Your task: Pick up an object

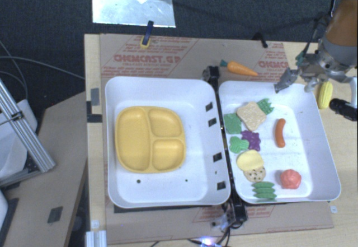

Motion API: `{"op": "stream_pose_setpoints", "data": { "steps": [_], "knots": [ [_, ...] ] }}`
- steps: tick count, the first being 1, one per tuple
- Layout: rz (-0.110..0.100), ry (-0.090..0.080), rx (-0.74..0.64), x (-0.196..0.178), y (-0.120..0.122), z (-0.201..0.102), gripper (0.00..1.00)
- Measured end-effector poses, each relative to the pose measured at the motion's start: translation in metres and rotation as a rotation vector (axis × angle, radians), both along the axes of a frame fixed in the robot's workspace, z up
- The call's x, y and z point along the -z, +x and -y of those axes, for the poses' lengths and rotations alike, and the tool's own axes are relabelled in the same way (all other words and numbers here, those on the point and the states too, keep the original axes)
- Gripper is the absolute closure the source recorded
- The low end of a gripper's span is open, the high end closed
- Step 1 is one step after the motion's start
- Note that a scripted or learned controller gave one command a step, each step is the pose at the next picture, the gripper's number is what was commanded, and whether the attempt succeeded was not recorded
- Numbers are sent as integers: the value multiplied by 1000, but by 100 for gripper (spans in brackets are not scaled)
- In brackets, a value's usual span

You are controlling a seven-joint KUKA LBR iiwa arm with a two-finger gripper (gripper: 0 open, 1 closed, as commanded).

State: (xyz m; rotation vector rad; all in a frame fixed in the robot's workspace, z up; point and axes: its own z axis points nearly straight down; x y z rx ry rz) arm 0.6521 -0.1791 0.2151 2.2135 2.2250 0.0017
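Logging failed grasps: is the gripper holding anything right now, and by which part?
Nothing is held. The gripper hangs over the right bin's far edge with nothing between its fingers; the toy food lies in the bin.

Right bin [319,128] holds the toy food, all lying flat: tan sandwich [251,115] top centre, orange-red sausage [279,132] to its right, lengthwise. Green leaf [232,123] and purple grapes [253,139] left of centre. Yellow piece [249,159] touches cookie [255,173]; green pea pod [264,190] at the near wall; red strawberry [290,178] near-right corner.
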Motion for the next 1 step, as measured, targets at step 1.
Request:
{"op": "stream_pose_setpoints", "data": {
  "steps": [1],
  "knots": [
    [3, 4, 7, 133, -8, 12, 0]
  ]
}}
